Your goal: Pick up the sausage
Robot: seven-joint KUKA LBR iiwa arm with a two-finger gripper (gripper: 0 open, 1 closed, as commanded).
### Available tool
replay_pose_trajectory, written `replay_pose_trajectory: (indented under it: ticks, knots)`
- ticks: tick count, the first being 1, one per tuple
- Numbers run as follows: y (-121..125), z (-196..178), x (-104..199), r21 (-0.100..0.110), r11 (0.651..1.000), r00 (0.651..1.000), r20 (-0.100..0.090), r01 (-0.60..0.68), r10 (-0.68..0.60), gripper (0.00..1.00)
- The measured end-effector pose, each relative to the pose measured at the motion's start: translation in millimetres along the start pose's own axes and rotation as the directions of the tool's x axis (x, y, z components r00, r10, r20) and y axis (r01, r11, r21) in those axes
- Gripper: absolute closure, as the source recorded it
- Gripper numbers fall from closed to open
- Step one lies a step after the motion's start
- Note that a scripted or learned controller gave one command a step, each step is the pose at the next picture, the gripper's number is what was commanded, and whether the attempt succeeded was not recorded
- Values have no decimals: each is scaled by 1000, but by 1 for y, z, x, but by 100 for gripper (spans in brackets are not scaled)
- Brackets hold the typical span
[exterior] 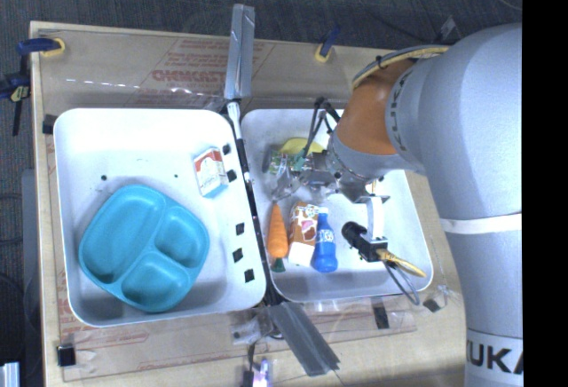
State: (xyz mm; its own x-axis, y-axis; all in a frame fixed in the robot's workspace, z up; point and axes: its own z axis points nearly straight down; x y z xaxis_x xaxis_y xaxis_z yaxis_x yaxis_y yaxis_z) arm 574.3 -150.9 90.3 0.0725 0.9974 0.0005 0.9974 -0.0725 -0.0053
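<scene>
I see the gripper [293, 170] low in the right bin [417, 208], above the carrot [278, 232]. Jaws' state: cannot tell. Sausage: I cannot pick it out among the clutter. I'd locate it first, then descend centred.

Legible markings — white letters "KUKA", partly cut off, on the grey arm base [491, 357] at lower right. Red print on the bench board [191, 66] behind the bins — faint, not readable. Packet labels in the bins are illegible.

The bulky grey arm [461, 137] wears an orange wrist band [364, 114], with black "KUKA" lettering [493, 359] low down.
</scene>
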Motion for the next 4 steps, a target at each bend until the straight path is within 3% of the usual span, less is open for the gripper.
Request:
replay_pose_trajectory:
  ticks: [1,2,3,4]
  knots:
    - [-44,-3,-19,1,985,985,-1,-173,173,0]
    - [20,-4,-25,-1,973,973,0,-233,233,0]
    - [20,-4,-25,-1,973,973,-1,-233,233,0]
    - [18,-126,9,0,886,886,-1,-464,464,0]
